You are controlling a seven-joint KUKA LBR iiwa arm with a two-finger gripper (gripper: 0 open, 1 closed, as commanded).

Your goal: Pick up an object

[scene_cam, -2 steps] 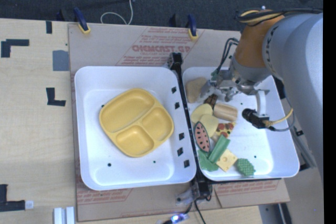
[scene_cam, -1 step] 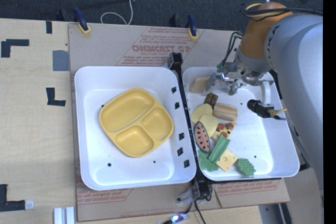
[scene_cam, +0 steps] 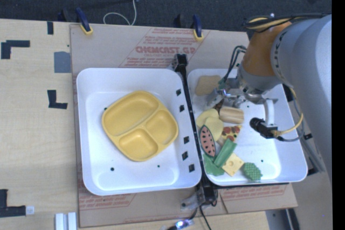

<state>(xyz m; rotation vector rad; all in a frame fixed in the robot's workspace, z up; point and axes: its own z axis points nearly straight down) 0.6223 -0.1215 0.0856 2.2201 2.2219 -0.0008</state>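
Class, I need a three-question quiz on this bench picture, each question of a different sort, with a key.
1. True or false: the yellow tray lies in the left bin.
2. Which lies nearest the right bin's front edge? A watermelon slice B cheese wedge C bread slice
3. Fill in: the gripper hangs over the ___ bin.

Key: 1 true; 2 B; 3 right.

Cardboard sheet [scene_cam: 161,46]: it had red printed letters near the top edge, upside down and too blurry to read.
Other things: no words showed.
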